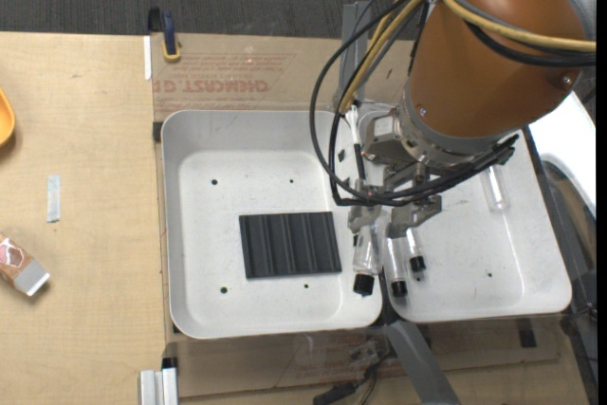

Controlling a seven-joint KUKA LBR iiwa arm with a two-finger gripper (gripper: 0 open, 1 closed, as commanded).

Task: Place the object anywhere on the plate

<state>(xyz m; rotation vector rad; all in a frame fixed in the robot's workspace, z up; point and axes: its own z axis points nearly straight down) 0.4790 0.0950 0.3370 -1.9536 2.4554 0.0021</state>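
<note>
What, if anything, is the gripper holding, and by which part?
It cannot be told: the gripper hangs over the rim between the left bin and right bin, and nothing clearly shows between its tips.

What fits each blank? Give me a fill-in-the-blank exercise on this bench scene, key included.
The bin holding the ribbed plate is on the view's ____. The gripper hangs above where the two ____ meet. The arm's band above the wrist is ____. Missing words: left; bins; orange.
</note>
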